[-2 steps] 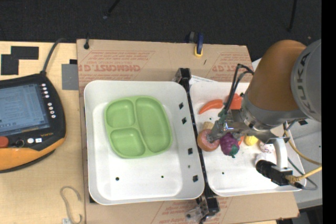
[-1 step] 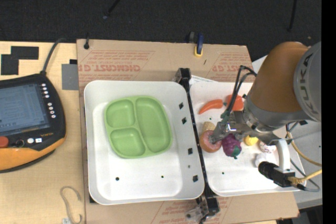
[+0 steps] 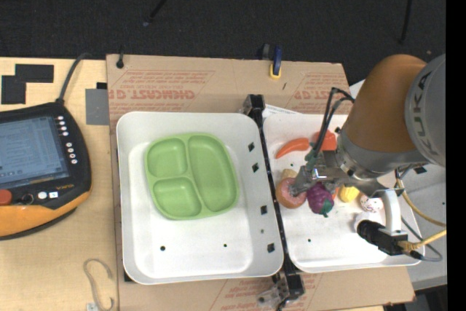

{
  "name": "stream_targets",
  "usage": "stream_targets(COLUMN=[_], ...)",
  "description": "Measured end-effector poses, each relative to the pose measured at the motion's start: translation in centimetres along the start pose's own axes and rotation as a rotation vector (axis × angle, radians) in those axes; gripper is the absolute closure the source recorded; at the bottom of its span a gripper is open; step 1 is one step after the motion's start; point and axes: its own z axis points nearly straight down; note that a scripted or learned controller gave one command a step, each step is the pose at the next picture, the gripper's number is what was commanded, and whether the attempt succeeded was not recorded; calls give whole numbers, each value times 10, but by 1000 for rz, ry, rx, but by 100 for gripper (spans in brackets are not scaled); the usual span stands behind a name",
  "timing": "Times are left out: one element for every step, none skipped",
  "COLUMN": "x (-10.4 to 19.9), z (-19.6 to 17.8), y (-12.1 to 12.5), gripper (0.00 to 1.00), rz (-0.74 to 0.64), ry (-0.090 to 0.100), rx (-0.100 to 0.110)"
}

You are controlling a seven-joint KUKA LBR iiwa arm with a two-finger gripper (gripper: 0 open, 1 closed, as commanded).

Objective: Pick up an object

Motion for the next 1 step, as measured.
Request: stream_targets(x=[7], z=[-5], y=[-2], gripper=[100], rz=[3], ry=[1], rx=[0])
